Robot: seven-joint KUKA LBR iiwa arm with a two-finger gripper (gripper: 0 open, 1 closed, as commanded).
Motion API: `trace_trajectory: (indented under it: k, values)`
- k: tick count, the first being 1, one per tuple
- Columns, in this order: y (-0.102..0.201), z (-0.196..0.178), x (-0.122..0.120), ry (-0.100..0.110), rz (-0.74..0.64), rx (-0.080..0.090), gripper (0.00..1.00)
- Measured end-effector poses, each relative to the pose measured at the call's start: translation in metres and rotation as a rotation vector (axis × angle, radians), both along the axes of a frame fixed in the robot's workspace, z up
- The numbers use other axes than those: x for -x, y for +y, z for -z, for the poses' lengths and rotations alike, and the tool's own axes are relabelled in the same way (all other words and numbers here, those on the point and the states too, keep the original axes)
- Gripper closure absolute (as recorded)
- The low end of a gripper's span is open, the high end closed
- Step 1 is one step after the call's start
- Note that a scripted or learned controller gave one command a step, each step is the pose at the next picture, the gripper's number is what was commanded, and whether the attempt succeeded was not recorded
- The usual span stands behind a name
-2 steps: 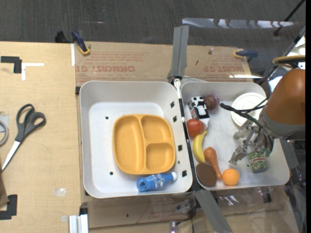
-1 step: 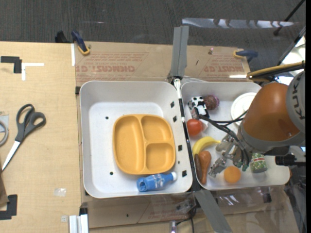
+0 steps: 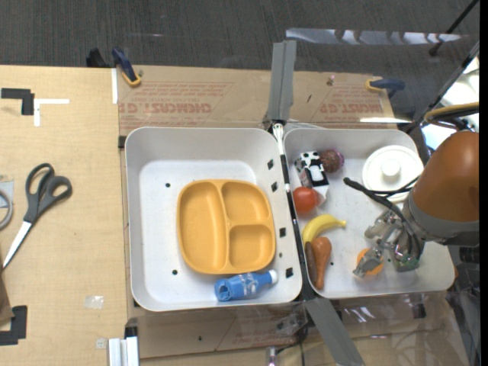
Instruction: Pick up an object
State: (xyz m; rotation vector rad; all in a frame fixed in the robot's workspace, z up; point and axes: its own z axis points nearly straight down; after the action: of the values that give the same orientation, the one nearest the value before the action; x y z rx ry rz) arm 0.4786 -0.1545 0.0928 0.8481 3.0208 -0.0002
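My gripper [image 3: 376,255] is low in the right bin [image 3: 435,280], near its front right corner, hanging from the orange-banded wrist [image 3: 454,178]. A small orange object [image 3: 367,265] lies right at the gripper's tip, partly covered by it. To the left lie a yellow banana [image 3: 323,226] and an orange-brown carrot-like piece [image 3: 320,259]. A red tomato [image 3: 305,199], a black-and-white toy [image 3: 311,168] and a dark purple fruit [image 3: 332,159] sit toward the bin's back left.
A white round lid [image 3: 391,169] sits at the back of the right bin. The left bin [image 3: 145,204] holds a yellow divided plate [image 3: 226,226] and a blue bottle [image 3: 244,284]. Scissors [image 3: 36,197] lie on the bench at far left.
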Motion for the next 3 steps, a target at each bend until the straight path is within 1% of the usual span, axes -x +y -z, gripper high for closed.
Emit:
trace_trajectory:
  k: [1, 2, 3]
  values:
    - [0.000, -0.009, -0.001, -0.003, -0.002, 0.001, 1.00]
    - [0.058, -0.147, -0.077, 0.001, 0.071, 0.000, 1.00]
    - [0.105, -0.181, -0.140, 0.001, 0.104, 0.000, 1.00]
